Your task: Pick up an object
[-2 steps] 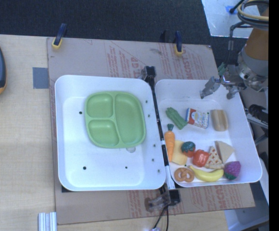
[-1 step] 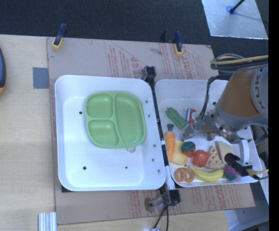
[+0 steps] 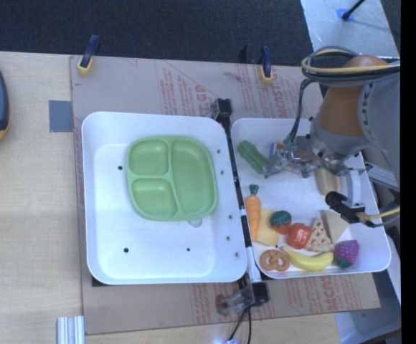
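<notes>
My candidates lie in the right bin [image 3: 380, 260]: a green cucumber [image 3: 252, 156] slanted at ten o'clock, an upright carrot [image 3: 252, 208] at nine. Along six o'clock sit a pretzel [image 3: 273, 261], a banana [image 3: 308, 260] and purple grapes [image 3: 346, 252], with a tomato [image 3: 299, 235] and broccoli [image 3: 280, 219] just above.

Two bins, side by side

Left bin [image 3: 100, 264]: divided plate [image 3: 172, 178] in its far half. Right bin [image 3: 376, 264]: cucumber [image 3: 253, 156] at far left; carrot [image 3: 252, 210] by the left wall; pretzel [image 3: 273, 261], banana [image 3: 308, 261] and grapes [image 3: 346, 252] along the near wall, left to right. Gripper [image 3: 283, 156] just right of the cucumber.
</notes>
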Motion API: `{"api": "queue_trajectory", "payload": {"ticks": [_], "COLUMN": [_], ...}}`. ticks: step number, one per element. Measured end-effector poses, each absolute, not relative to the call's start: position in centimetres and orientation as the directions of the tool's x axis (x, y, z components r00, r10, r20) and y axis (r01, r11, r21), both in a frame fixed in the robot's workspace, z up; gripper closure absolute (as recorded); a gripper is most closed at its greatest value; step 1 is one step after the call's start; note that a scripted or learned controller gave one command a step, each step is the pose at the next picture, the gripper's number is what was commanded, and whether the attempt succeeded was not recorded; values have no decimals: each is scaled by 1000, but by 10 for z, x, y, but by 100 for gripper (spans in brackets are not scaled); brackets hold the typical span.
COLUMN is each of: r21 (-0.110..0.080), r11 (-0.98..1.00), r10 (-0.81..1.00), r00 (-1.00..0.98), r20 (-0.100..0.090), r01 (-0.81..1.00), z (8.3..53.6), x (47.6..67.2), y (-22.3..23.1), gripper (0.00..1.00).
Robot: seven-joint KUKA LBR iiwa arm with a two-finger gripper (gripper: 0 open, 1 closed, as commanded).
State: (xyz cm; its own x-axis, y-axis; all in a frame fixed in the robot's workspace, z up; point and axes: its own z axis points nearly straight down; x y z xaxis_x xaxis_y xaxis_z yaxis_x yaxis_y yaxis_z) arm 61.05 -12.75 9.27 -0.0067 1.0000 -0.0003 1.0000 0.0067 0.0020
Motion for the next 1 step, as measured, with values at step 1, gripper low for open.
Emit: {"api": "queue_trajectory", "payload": {"ticks": [1], "r21": [2], "r11": [2], "r10": [1000], "r00": [-2], "r20": [-2], "r01": [1000], "z": [93], "x": [657], "y": [-189], "gripper": [0]}}
